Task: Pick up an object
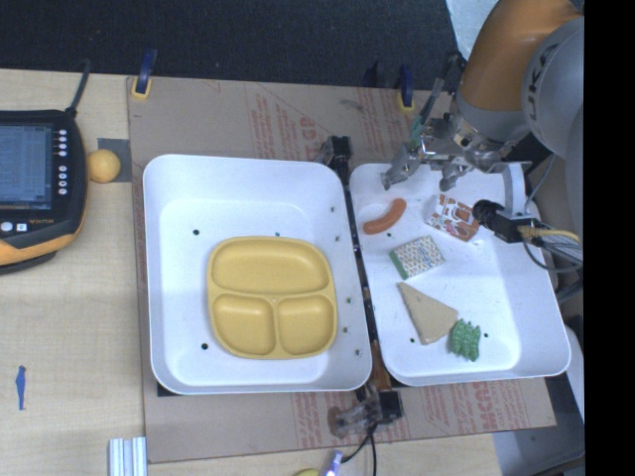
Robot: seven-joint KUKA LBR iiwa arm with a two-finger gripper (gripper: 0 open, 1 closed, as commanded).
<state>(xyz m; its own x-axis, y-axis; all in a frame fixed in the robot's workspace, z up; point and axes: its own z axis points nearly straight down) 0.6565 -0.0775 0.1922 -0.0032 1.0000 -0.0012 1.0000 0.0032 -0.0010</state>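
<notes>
At the twelve o'clock edge of the right bin (536,355), the hand (428,170) is seen with its two fingers spread apart, and nothing is held between them. Just below it, at six o'clock, a small sausage (384,216) is laid. A red and white packet (456,217) is seen at four o'clock from the hand; its writing cannot be read. A checked green square (417,256), a tan wedge (429,312) and a green bumpy toy (464,339) are spread lower down. A yellow tray (270,297) is kept in the left bin (179,266). A screen pad (37,186) is set on the tabletop (69,365).
</notes>
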